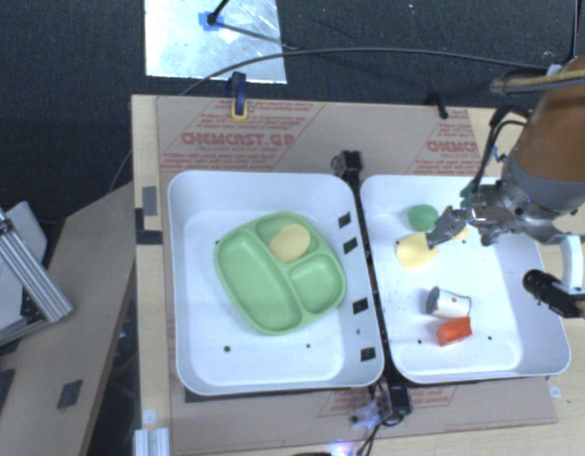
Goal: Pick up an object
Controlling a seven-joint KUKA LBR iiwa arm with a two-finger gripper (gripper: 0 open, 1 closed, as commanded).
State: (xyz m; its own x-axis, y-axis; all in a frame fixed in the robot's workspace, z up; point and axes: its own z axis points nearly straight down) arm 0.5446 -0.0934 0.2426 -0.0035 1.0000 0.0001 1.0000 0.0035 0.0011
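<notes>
The right bin (520, 350) holds a green round object (423, 217), a yellow pear-shaped piece (413, 252), a small white and grey cylinder (449, 302) and an orange-red block (453, 331). My gripper (451, 226) hangs over the upper middle of this bin, just right of the green object and the yellow piece. Its dark fingers (443, 233) point left toward the yellow piece and look close to it. No object shows between them.
The left bin (202, 350) carries a green divided plate (273, 283) with a pale yellow round item (291, 243) in its top compartment. A black divider with clips (361, 255) runs between the bins. A black part (556, 293) of the arm overhangs the right bin's right rim.
</notes>
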